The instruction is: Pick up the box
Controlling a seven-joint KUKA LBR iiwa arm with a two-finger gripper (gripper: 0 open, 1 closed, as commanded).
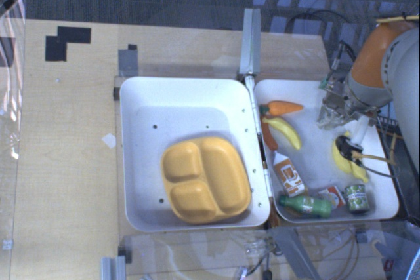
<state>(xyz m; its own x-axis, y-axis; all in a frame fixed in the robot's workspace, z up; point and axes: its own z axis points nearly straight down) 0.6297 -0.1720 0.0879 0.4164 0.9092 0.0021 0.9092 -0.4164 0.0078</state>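
The box (289, 176) is small, orange and white, and lies flat in the right bin (387, 206) close to its left wall. My gripper (327, 117) hangs over the upper right part of that bin, up and to the right of the box and well apart from it. The bin floor beneath the gripper is bare white. Nothing shows in the gripper.
In the right bin lie a carrot (284, 107), a banana (286, 132), a second banana (344, 159), a green bottle (306, 206) just below the box and a can (356, 198). A yellow compartment tray (206, 178) lies in the left bin (141, 141).
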